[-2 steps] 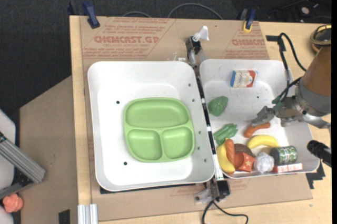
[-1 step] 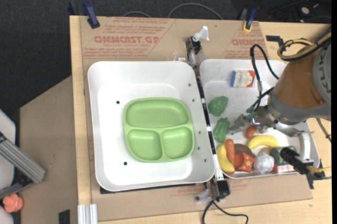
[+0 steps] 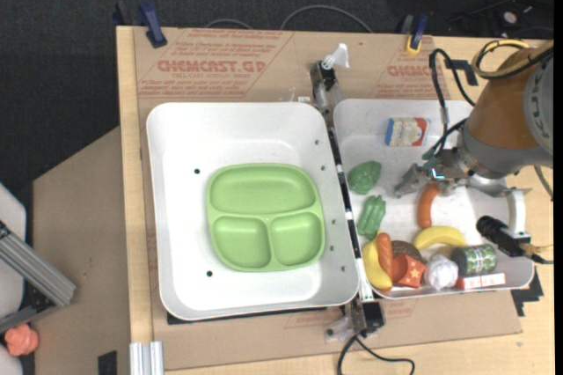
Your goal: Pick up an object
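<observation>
Dark carpet surrounds a cardboard-topped bench bearing two shallow white bins: the left white bin (image 3: 167, 215) holds a pale green three-compartment plastic tray (image 3: 264, 216), and the right white bin (image 3: 365, 122) holds a jumble of toy food. The grey arm's two-finger gripper (image 3: 420, 178) hangs low in the right bin with its metal fingers (image 3: 407, 182) spread apart and nothing between them, just above the orange toy sausage (image 3: 426, 205) and near the small green leafy toy (image 3: 364, 176). I judge this the approach step (no grasp yet), and the next move calls for lowering squarely over one piece, probably the sausage, and closing without nudging the yellow toy banana (image 3: 439, 237) beside it.
</observation>
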Controlling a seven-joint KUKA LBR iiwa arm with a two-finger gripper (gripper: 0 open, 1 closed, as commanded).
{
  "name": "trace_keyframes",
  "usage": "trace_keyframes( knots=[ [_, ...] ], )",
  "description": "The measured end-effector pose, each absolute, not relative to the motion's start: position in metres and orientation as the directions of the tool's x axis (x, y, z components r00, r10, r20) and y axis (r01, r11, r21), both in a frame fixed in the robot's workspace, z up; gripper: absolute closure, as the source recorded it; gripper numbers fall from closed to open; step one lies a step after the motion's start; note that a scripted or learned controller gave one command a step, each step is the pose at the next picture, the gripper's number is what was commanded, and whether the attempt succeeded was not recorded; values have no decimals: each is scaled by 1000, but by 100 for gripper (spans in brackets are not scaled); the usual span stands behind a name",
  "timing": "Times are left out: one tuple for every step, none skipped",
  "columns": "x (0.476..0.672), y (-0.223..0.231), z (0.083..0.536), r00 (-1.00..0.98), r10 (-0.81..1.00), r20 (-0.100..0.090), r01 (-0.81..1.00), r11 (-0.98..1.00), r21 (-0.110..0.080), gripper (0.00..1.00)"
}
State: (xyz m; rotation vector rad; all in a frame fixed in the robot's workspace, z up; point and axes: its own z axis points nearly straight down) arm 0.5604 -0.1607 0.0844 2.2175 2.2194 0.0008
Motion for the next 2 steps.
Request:
trace_keyframes(
  knots=[
    [559, -159, 95, 0, 1000, -1, 1000, 0, 3, 100],
    [520, -44, 190, -12, 1000, 5, 1000, 12, 6, 100]
  ],
)
